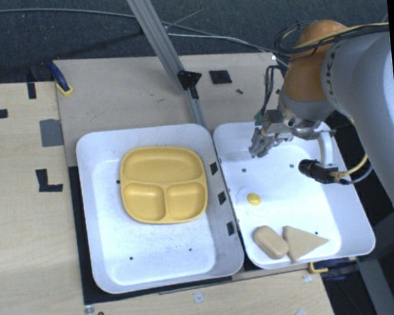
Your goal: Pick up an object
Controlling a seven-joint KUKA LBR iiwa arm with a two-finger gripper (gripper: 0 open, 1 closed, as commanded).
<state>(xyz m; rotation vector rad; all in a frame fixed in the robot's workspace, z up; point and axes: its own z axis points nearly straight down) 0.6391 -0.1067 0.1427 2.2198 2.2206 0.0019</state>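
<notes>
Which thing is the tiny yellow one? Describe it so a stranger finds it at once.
Start at the right-hand white bin. Near its middle lies the small yellow ball, alone. Nearer the front edge sit a tan rounded block and a tan wedge; it is far smaller, brighter and round.

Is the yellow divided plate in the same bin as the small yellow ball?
No: the yellow divided plate lies in the left bin, while the small yellow ball sits in the right bin.

Yellow three-compartment plastic tray (163, 184) in left white bin (102, 218); in right white bin (340, 209), small yellow ball (254, 199) centre, tan oblong bread roll (269, 242) and tan triangular wedge (304, 240) at 6 o'clock, wedge right of roll
</notes>
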